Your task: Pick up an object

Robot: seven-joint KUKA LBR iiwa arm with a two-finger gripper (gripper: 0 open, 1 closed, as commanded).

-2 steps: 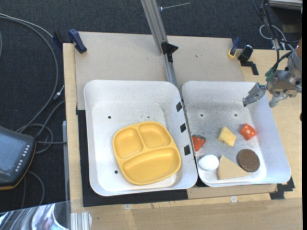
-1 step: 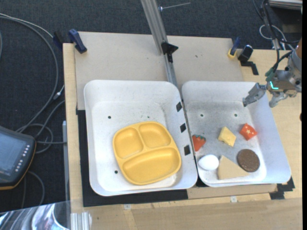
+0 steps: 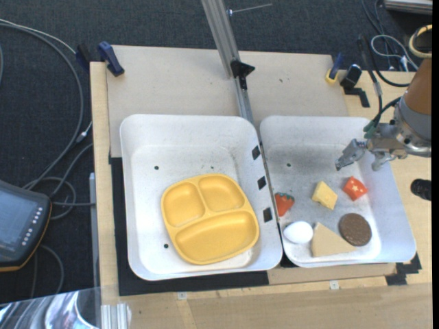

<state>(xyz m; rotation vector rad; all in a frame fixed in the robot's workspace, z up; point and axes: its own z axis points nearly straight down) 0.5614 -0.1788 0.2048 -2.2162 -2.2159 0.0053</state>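
1. While the arm (image 3: 420,108) reaches in from the right, its gripper (image 3: 363,157) hangs over the upper right part of the right bin (image 3: 302,132), with nothing between its fingers – they look spread apart, one pointing left and down, the other shorter and nearer the wrist.
2. Below the gripper and apart from it, a red block (image 3: 354,188) lies just beside a yellow cheese wedge (image 3: 325,195).
3. Nearer the front edge sit a brown round cookie (image 3: 355,229), a tan wedge (image 3: 328,242) and a white egg (image 3: 298,233) – the egg touches the tan wedge.
4. A strawberry (image 3: 284,202) rests against the bin's left wall.
5. Left of it, the other bin (image 3: 144,142) holds a yellow divided plate (image 3: 209,218).
6. Both bins sit on the wooden worktop (image 3: 178,81).
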